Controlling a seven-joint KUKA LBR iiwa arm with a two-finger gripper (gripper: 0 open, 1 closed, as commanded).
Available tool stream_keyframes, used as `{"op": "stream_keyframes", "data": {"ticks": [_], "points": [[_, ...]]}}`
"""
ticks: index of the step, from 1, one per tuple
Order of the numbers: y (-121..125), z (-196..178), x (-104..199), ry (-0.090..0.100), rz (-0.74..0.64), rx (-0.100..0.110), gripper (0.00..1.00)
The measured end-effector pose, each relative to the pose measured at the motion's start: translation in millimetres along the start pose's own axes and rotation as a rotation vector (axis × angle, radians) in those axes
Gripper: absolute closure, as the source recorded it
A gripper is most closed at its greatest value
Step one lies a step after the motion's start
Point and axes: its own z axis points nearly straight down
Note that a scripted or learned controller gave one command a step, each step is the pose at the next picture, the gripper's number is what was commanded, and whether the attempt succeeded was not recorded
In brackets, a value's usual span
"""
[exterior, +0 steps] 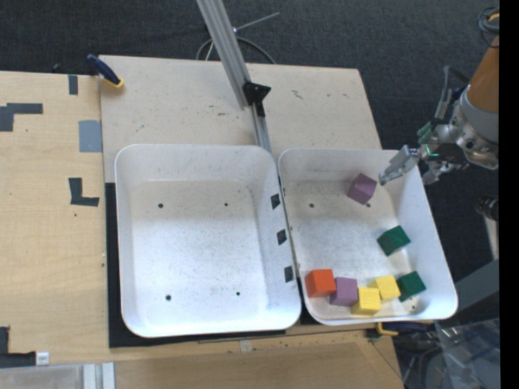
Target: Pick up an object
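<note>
Gripper [403,164] sits at the upper right rim of the right bin [430,241], arm entering from the right edge of the view. Finger state: cannot tell; the tip is small and blurred against the white wall.

Nearest candidate: purple cube [362,189], in the upper part of the right bin. It lies just down and to the left of the gripper tip, near but apart from it; nothing is held between the fingers as far as the view shows. The cube appears tilted, one corner toward the bin floor. No long axis to speak of, so approach angle matters little.

Other objects, all in the right bin and farther from the gripper:
- green cube [394,239], mid right, alone.
- cluster along the lower edge: orange cube [320,282], second purple cube [345,290], two yellow cubes [367,300] and [387,287], second green cube [411,284]. These touch or nearly touch one another.

Judgement: pick not yet made. The shortest move is a small shift left and down into the bin over the isolated purple cube. Risk: proximity to the bin wall on the right.
</note>
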Motion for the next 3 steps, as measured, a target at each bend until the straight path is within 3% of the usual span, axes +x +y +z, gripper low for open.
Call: {"op": "stream_keyframes", "data": {"ticks": [1,2,3], "points": [[65,53,4,0.0,-0.001,0.003,0.0],[65,50,3,-0.002,0.0,0.0,0.0],[104,191,-16,0.0,0.002,0.011,0.0]]}}
